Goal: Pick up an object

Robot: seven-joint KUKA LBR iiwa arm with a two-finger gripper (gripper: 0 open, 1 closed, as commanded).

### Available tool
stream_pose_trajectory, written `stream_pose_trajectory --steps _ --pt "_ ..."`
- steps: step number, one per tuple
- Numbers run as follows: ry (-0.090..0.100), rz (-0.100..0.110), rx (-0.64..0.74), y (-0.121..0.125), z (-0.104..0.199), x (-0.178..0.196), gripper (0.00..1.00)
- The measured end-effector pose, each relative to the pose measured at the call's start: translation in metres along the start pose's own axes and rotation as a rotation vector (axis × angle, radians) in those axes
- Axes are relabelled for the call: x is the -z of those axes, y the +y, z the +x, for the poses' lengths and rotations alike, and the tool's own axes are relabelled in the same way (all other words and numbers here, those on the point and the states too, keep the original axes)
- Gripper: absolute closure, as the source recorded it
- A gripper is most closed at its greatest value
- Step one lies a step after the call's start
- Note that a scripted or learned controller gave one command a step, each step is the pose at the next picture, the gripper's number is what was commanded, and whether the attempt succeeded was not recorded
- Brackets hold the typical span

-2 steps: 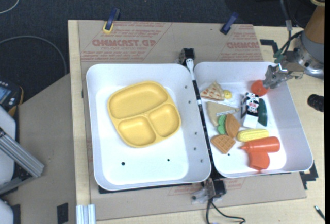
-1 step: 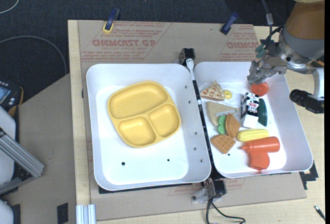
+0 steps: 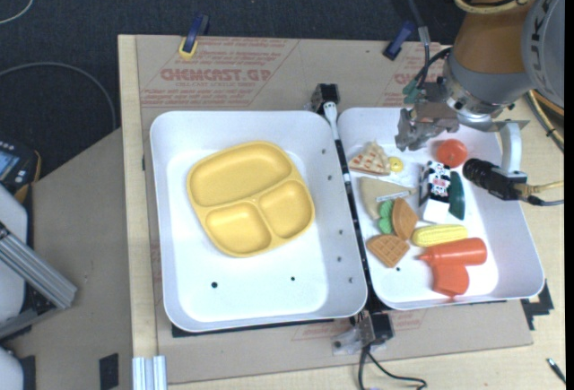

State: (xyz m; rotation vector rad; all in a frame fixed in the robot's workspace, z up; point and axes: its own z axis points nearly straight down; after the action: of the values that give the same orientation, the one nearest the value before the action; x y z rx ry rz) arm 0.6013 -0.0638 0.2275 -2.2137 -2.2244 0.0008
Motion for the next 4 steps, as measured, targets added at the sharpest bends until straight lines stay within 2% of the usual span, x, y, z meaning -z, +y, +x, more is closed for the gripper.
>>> stream_pose_trajectory --steps 1,2,3,4 --pt "0.0 0.001 0.001 0.009 0.052 -0.012 1.0" --pt "-0.001 -0.007 0.001 0.023 0.105 0.007 1.0" --pt "-0.002 -0.006 -0.003 0.027 0.102 0.007 1.0" --pt "-0.002 0.0 -0.006 0.02 0.093 0.003 1.0"
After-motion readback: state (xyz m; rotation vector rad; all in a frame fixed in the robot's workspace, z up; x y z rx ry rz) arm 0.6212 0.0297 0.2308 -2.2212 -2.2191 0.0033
